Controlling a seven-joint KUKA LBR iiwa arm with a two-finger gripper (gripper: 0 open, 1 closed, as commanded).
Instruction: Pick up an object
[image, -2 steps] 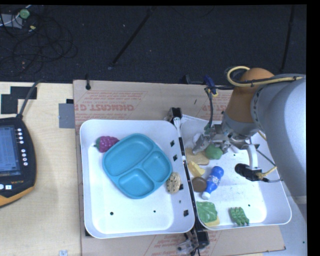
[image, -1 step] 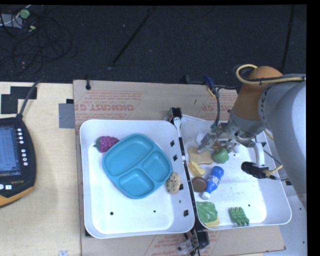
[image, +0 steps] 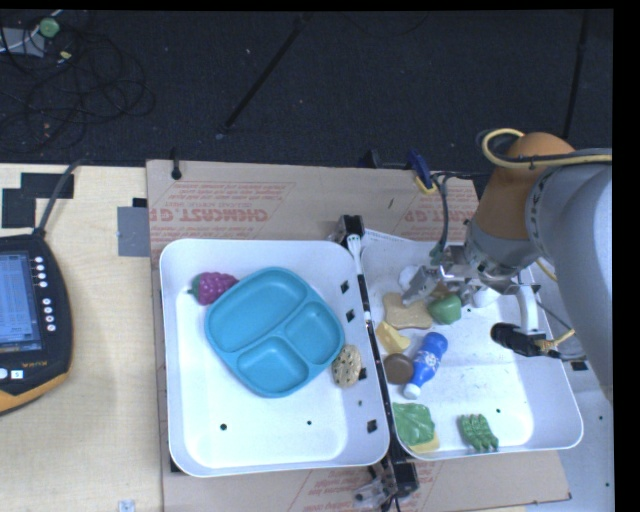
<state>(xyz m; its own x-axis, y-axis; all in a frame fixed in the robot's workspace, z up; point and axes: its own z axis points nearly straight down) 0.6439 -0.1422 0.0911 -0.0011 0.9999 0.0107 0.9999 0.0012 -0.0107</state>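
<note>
Here the left bin (image: 190, 420) holds a blue tray (image: 274, 331), perhaps grapes (image: 212, 287).

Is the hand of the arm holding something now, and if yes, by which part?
It cannot be told. The hand is low in the right white bin, right by a small round green object, but a grip is not visible.

Arm's fingers (image: 437, 285) over right bin (image: 545, 420), green ball (image: 446, 309) beneath

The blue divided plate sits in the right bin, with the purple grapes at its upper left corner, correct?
Not quite. The camera view shows the blue divided plate in the left bin, not the right; the purple grapes do sit at its upper left corner.
</note>
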